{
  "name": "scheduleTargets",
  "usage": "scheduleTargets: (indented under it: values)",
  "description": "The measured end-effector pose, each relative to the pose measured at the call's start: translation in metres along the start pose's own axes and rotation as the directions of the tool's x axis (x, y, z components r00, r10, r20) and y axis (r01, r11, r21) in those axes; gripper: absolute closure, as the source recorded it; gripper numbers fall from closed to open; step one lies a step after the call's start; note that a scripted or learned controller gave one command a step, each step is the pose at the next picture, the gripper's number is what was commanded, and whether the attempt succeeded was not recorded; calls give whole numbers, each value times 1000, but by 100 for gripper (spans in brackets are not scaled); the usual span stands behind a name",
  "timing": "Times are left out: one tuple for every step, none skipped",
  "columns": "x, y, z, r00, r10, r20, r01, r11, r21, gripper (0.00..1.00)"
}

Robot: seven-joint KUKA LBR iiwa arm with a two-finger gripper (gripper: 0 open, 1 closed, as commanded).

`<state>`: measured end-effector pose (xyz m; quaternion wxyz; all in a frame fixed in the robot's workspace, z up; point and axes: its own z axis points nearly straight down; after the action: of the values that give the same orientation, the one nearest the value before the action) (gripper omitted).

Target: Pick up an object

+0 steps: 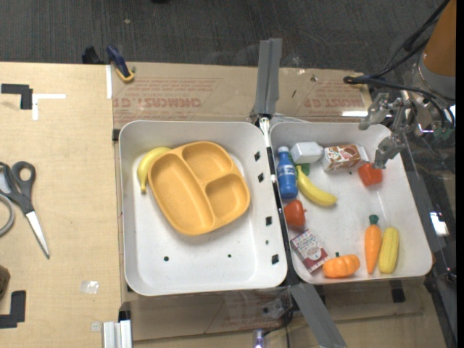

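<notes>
Hovering tool (389,138) at right bin (406,216) far rim, above red pepper (370,174)

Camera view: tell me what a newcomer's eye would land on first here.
The big orange divided plate in the left bin stands out most, with a yellow banana tucked against its upper-left edge. Next comes the bright clutter in the right bin: a blue bottle, a carrot and corn. The end effector hangs over that bin's upper right, beside a small red toy.

Left bin (138,267) holds a plate (197,187) over a banana (148,164); right bin (413,194) holds food; scissors (27,201) lie far left.
</notes>
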<state>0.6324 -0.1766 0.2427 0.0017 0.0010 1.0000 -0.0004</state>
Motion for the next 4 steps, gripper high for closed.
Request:
scheduleTargets:
  values:
    - [102, 4, 131, 997, -74, -1, 74, 997, 0, 0]
    - [25, 10, 149, 1000, -3, 2, 3, 1000, 0, 0]
    - [126, 2, 150, 998, 61, -2, -61, 998, -1, 0]
    - [39, 22, 149, 995, 104, 3, -104, 995, 0, 0]
